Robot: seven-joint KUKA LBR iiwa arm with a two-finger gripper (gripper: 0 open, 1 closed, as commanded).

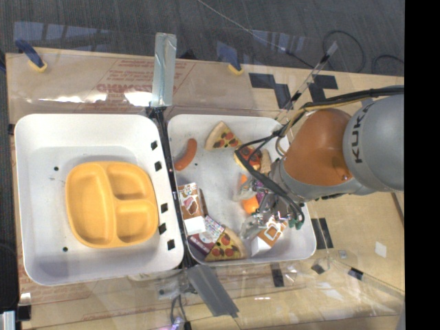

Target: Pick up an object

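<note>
- Nearest me, the grey-and-orange arm (323, 153) covers the right bin (206, 126).
- Cardboard-topped bench (89, 74), dark carpet (89, 5) beyond.
- Gripper (265, 218) among toy pizza slices (223, 137); I cannot tell its opening or hold.

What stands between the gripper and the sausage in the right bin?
Nothing visible blocks the way. The gripper is low among the small items near the bin's right side, while the sausage lies apart at the upper left, beside the divider. Between them is mostly bare white floor; the upper pizza slice sits above that line.
</note>
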